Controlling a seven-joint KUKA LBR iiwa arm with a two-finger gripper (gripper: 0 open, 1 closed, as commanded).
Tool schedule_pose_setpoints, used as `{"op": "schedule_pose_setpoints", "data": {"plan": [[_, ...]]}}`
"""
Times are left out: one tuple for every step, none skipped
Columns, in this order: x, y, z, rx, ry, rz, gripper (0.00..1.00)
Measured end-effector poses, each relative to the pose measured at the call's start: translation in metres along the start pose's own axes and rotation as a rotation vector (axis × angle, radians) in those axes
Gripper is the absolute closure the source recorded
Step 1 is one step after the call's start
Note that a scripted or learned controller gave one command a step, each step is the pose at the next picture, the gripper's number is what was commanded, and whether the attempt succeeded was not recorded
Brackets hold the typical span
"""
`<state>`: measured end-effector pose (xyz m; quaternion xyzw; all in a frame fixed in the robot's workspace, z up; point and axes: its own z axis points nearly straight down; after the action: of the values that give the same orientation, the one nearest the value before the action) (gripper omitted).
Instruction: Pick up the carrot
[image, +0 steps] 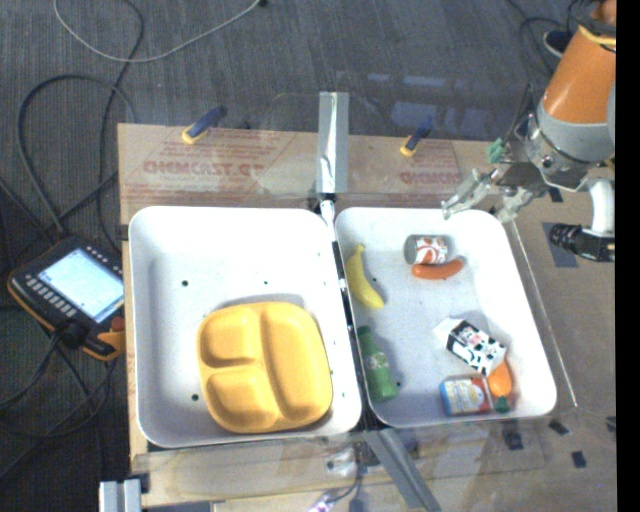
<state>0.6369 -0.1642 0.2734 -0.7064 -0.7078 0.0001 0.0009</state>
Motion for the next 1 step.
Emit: {"op": "schedule_pose_setpoints", "data": {"plan": [[-0.0229,-0.0642,0.0682,0.002,-0.003,0.034,0.0]]}}
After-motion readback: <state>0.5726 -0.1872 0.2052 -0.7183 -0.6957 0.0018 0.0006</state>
